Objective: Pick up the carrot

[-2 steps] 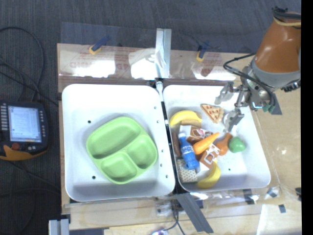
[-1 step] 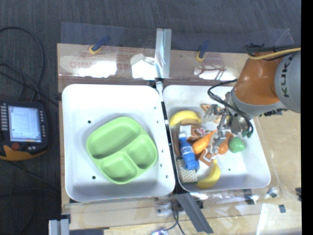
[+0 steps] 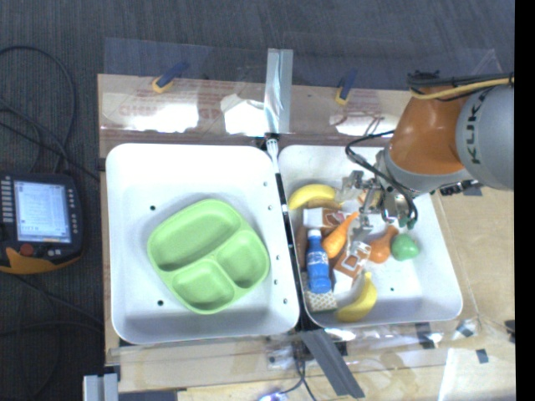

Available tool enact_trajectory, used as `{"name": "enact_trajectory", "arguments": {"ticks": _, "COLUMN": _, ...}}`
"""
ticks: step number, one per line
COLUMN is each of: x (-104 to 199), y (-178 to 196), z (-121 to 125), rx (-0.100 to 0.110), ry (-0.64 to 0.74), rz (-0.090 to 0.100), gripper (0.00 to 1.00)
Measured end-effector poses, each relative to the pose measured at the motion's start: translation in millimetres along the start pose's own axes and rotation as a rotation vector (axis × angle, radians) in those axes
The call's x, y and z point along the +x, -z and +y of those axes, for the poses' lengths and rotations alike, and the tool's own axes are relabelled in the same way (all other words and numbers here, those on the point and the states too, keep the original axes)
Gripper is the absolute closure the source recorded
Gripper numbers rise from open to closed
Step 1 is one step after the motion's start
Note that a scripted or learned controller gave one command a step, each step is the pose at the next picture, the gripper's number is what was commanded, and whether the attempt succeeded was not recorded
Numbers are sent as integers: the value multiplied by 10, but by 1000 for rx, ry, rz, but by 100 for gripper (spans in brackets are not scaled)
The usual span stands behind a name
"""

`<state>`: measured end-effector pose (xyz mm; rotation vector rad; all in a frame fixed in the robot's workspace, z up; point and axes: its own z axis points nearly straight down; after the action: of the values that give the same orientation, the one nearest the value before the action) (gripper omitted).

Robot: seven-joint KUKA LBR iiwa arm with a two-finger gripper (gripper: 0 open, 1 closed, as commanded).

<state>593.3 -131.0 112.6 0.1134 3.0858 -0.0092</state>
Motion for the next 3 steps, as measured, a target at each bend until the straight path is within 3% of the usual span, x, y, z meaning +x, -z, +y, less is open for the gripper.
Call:
{"name": "enact_trajectory", "arguments": {"ticks": 1, "x": 202, "y": -134, "z": 293, "rx": 3, "ry": -123, "rz": 17, "gripper": 0}}
{"name": "enact_trajectory", "arguments": {"ticks": 2, "x": 823, "y": -87, "z": 106, "rx": 3, "ry": -137, "rz": -3, "gripper": 0}}
{"name": "enact_trajectory", "arguments": {"ticks": 3, "x": 678, "y": -119, "z": 215, "rx": 7, "ry": 9, "rz": 20, "gripper": 0}}
